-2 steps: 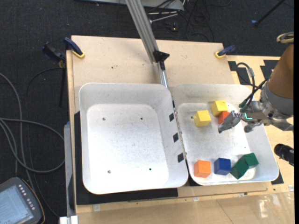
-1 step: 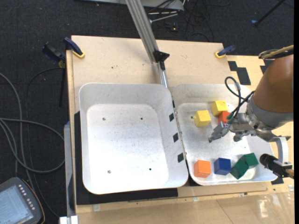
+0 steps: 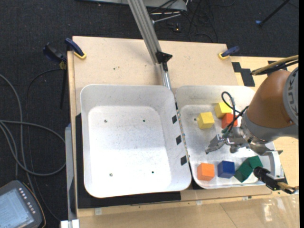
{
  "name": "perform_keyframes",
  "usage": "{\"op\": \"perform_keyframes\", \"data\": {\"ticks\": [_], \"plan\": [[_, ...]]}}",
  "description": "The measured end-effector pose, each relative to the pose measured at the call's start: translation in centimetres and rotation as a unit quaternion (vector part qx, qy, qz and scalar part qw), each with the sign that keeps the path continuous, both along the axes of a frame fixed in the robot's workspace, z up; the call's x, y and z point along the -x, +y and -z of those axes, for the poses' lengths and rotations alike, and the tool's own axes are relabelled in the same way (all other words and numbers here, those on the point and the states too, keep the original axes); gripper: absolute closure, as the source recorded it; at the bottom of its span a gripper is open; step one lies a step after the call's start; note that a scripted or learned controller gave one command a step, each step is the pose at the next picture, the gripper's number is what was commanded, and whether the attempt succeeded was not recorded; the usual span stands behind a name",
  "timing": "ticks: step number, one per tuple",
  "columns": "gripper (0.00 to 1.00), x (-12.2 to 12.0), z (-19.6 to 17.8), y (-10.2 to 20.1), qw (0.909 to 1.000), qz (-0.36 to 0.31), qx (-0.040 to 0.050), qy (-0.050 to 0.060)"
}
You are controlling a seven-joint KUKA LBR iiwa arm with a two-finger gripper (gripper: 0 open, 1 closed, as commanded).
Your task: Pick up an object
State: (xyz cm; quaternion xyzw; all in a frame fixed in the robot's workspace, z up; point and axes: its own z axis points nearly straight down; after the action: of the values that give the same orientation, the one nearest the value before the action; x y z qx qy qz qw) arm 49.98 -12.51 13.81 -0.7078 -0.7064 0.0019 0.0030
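Right bin [image 3: 190, 127]: 2 yellow blocks [image 3: 206, 120], orange, blue, green.

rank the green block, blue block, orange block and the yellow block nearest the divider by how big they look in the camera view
1. green block, though the arm covers part of it
2. orange block
3. yellow block
4. blue block

The last three look nearly alike, so their order is unsure.

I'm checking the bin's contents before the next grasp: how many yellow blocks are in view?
2. One yellow block lies in the right bin, left of the gripper. Another yellow block sits further back, beside the arm. The arm may hide more.
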Motion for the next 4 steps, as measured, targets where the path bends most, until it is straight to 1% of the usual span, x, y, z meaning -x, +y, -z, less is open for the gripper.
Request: {"op": "perform_keyframes", "data": {"ticks": [1,2,3,4], "plan": [[0.00,0.0,4.5,0.0,1.0000,0.000,0.0012,-0.003],[1.00,-0.1,3.2,0.0,1.0000,0.000,0.0009,-0.005],[1.00,-0.9,-2.9,-0.4,1.0000,-0.002,0.0018,-0.007],[1.00,-1.1,-7.3,-0.4,1.0000,-0.002,0.0016,-0.006]]}}
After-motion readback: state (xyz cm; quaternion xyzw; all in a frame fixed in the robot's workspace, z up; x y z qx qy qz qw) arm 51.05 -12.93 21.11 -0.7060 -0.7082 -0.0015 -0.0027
